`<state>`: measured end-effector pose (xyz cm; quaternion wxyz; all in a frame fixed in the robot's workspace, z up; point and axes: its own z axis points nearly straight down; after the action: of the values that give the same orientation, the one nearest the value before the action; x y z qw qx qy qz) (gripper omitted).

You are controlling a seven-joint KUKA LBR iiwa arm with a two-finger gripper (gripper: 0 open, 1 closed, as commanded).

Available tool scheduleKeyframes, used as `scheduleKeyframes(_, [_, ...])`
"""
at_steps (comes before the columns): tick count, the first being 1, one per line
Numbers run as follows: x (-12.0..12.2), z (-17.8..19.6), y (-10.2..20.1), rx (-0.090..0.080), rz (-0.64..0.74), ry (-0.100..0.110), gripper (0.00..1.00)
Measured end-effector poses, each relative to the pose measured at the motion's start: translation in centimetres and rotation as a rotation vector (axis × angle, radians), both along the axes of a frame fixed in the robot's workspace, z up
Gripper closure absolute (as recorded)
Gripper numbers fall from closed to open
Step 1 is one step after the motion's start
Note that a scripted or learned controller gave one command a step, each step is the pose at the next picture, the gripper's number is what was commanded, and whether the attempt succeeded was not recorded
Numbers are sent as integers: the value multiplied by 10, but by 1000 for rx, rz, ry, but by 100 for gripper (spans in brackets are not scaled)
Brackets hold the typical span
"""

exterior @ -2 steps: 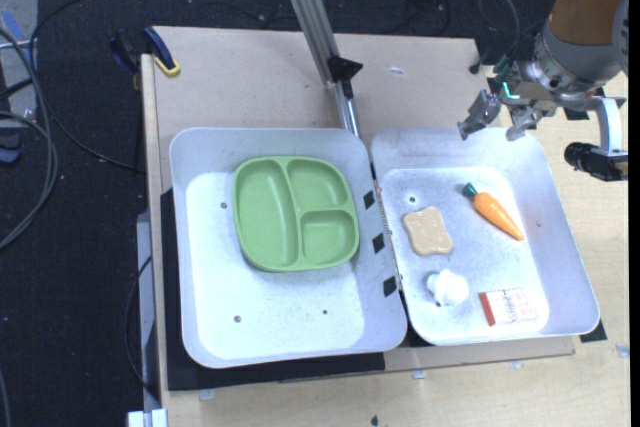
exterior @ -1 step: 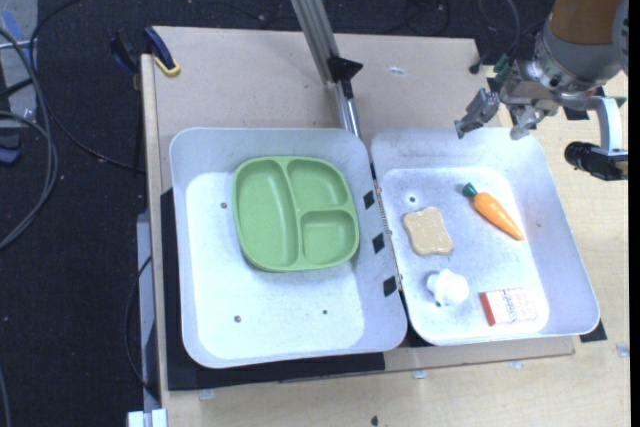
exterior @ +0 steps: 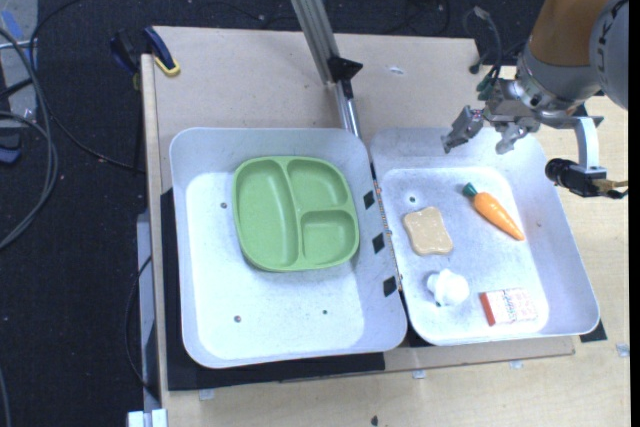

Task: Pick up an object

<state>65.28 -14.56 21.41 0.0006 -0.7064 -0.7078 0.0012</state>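
Note:
My gripper [exterior: 485, 133] hangs above the far edge of the right bin [exterior: 565, 260], fingers spread open with nothing between them. Below and to its right lies an orange carrot [exterior: 496, 212] with a green top. A tan slice of toast [exterior: 428, 231] rests near the bin's middle left. Nearer the front sit a small white object [exterior: 449, 288] and a red and white box [exterior: 509, 306]. All of these lie on the bin floor, apart from the gripper.
The left bin [exterior: 205, 305] holds a green divided plate [exterior: 297, 213]. A metal pole [exterior: 318, 25] slants down to the seam between the bins. A blue and yellow clamp [exterior: 160, 52] sits at the bench's far left corner.

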Motion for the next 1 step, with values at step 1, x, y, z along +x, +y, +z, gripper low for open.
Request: scheduleKeyframes(1, [2,-45,6,1,1,1,0])
